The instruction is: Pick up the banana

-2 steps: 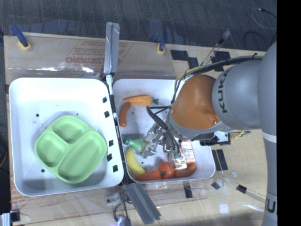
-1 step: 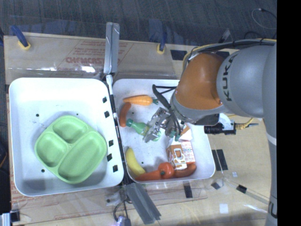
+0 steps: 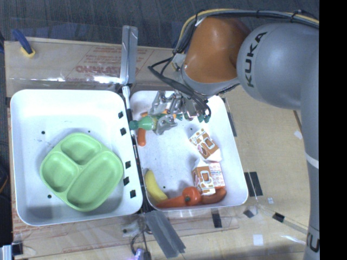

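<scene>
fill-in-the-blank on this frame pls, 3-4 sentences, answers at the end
1. The banana lies in the ____ bin, at its near-left corner.
2. The green divided plate sits in the ____ bin.
3. The plate has ____ compartments.
4. The gripper is at the far end of the right bin, near the ____ toy by the divider.

Missing words: right; left; three; carrot

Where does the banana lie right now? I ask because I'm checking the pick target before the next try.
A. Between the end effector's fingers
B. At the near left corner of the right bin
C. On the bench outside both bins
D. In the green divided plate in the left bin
B: the banana lies at the near left corner of the right bin, beside a red pepper.
</scene>
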Controlling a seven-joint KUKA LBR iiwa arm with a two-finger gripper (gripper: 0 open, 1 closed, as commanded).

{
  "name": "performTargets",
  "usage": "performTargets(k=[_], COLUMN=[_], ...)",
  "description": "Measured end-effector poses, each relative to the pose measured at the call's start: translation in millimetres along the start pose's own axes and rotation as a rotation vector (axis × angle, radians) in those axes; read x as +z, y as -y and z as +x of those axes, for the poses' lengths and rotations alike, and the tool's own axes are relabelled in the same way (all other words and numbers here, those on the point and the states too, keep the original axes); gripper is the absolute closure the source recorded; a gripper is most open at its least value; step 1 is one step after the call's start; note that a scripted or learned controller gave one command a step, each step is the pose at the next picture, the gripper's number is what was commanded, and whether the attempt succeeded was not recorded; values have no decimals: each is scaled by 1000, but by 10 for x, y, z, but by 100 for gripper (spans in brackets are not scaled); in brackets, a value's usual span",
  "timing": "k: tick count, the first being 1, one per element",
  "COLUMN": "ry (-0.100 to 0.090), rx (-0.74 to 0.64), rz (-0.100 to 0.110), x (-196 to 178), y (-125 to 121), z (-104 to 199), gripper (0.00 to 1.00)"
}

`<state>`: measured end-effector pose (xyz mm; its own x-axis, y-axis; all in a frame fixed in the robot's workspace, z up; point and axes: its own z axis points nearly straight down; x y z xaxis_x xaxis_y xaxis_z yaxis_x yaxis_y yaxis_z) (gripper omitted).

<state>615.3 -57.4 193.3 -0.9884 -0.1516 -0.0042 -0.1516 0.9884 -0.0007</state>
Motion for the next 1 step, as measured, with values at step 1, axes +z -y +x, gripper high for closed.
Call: performTargets(k=[1], ry=[0], rx=[150], rz=[0], x=[-53], y=[-530], z=[-159], gripper=[100])
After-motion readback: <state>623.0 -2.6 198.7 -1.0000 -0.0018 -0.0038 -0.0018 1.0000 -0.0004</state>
